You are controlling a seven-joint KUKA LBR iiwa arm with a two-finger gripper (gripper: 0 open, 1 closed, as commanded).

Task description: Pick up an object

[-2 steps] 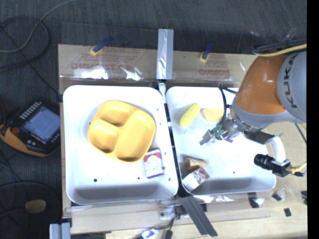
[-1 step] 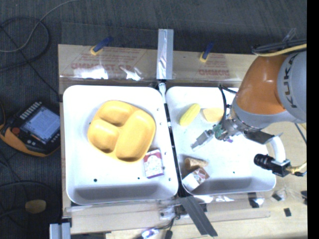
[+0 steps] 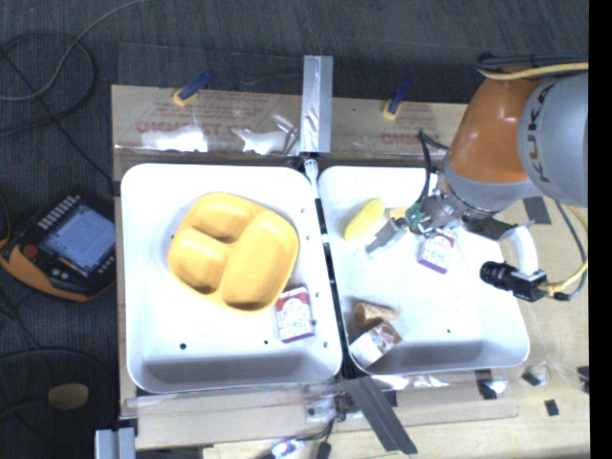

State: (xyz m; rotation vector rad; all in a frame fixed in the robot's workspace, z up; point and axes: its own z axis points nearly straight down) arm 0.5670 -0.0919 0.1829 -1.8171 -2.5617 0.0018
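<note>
My gripper (image 3: 409, 226) hangs low over the right bin (image 3: 478, 338), near its upper middle. A yellow lemon-shaped object (image 3: 362, 219) lies just to its left, close beside it. A small white packet with purple print (image 3: 436, 253) lies just to its lower right, partly under the wrist. A brown and white wrapped item (image 3: 374, 332) rests in the right bin's front left corner. In the left bin (image 3: 153, 352) sit a large yellow lumpy object (image 3: 232, 250) and a small red and white box (image 3: 295, 315).
The grey arm with its orange band (image 3: 492, 142) comes in over the right bin's upper right corner. A black cable fitting (image 3: 512, 278) sticks out by the right wall. A metal divider (image 3: 317, 103) runs between the bins.
</note>
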